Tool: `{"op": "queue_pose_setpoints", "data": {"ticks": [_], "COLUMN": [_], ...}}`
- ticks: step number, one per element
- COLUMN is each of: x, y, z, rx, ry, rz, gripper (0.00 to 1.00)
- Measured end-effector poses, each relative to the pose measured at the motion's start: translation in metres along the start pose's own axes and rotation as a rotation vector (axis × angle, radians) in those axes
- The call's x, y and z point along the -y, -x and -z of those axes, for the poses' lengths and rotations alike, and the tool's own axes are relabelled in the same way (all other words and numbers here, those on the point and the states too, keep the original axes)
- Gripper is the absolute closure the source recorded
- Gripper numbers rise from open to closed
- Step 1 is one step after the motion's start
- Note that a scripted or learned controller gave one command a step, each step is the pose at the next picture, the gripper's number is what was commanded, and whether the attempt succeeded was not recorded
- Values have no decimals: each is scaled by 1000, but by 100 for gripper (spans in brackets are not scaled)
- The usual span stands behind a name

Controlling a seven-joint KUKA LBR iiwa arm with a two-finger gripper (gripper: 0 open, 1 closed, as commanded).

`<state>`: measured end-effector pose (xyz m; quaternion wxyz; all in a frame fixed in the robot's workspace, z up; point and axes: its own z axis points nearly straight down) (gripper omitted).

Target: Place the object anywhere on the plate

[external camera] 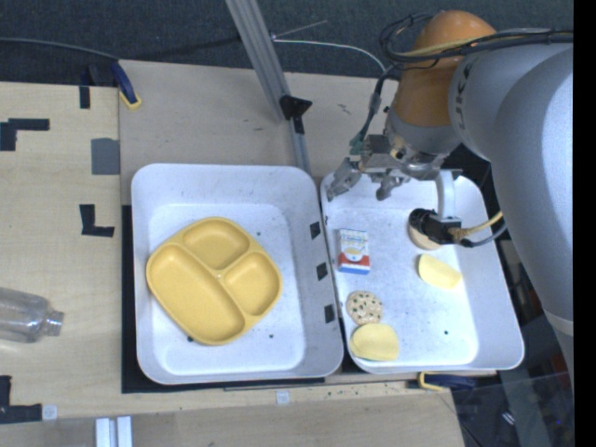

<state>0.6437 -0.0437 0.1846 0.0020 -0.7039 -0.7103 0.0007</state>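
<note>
While bench (56, 250) bears two bins, plate (214, 277) sits in left bin (223, 180).

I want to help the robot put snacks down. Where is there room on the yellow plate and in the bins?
The yellow plate has three bare compartments. White floor shows around it in the left bin. The right bin is crowded on its left: small box, cookie, yellow piece. Its lower right, below the yellow wedge, is bare.

Two white bins (149, 250); one yellow plate (214, 277) (three compartments); one carton (353, 250); one cookie (363, 305); one bottle (23, 315).
</note>
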Motion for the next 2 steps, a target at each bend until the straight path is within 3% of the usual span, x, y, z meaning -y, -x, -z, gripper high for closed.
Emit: {"op": "queue_pose_setpoints", "data": {"ticks": [1,2], "x": [25,25], "y": [-90,-86], "z": [3,13], "rx": [-1,1], "ry": [0,0], "rz": [0,-4], "gripper": [0,100]}}
